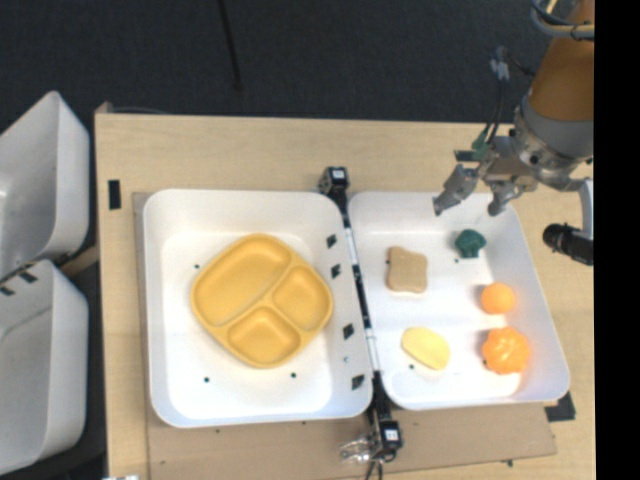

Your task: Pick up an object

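Observation:
My gripper (pixel 472 196) hangs open over the back edge of the right bin (pixel 455 393), with nothing between its fingers. Just in front of it and to the right lies a small dark green object (pixel 469 242). A tan bread-like piece (pixel 406 270) rests in the bin's middle left. A pale yellow piece (pixel 426 348) lies near the front. Along the right side sit a small orange ball (pixel 497 298) and a larger orange fruit (pixel 505 351).
The left bin (pixel 170 388) holds a yellow divided plate (pixel 262 299). Black clips (pixel 333 179) mark the seam between the bins. White chairs (pixel 35 183) stand off the bench's left edge.

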You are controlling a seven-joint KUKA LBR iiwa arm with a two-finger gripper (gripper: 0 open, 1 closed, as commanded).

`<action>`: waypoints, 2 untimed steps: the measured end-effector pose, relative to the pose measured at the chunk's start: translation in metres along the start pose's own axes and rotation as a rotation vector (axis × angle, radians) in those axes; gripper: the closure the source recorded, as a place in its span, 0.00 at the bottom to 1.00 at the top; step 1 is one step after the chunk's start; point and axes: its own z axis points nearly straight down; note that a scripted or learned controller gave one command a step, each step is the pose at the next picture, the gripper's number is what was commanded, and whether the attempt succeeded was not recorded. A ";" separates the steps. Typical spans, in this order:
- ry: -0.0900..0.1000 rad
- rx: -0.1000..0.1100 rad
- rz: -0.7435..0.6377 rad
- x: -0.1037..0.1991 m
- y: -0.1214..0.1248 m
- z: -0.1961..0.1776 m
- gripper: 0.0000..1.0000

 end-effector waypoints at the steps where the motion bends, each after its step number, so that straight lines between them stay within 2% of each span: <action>1: -0.003 0.004 0.003 -0.001 0.007 0.060 0.00; 2: -0.003 0.004 0.004 -0.005 0.005 0.123 0.00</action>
